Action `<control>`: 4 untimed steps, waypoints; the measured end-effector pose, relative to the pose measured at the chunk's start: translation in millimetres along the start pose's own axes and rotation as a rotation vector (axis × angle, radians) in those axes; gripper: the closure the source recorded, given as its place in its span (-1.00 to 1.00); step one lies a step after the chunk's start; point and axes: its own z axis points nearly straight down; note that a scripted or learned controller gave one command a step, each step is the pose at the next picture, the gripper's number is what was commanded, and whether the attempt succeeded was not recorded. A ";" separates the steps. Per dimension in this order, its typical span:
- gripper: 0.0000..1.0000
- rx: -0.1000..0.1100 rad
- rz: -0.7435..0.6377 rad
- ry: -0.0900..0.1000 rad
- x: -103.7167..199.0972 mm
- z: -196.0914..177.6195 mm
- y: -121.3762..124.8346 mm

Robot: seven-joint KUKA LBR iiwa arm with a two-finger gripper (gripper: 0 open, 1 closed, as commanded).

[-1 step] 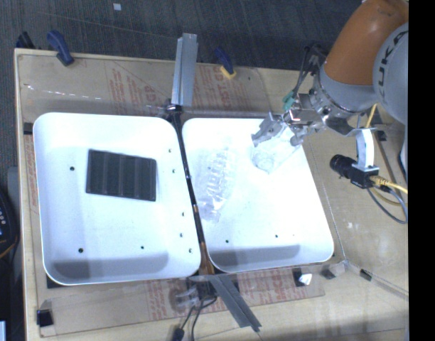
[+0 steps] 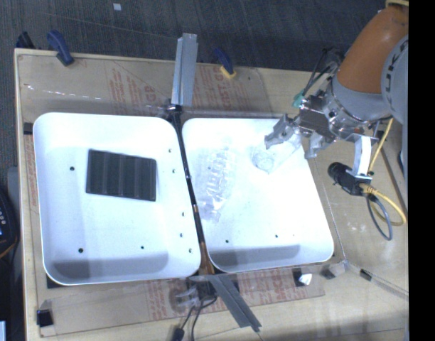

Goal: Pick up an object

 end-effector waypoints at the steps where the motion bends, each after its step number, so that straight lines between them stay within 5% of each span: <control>1: -1.00 -0.006 0.172 -0.001 9.5 -43.7 -10.7; 2: -1.00 -0.007 0.101 -0.001 5.4 -76.8 -17.3; 4: -1.00 -0.005 -0.076 -0.002 -9.4 -67.8 -28.8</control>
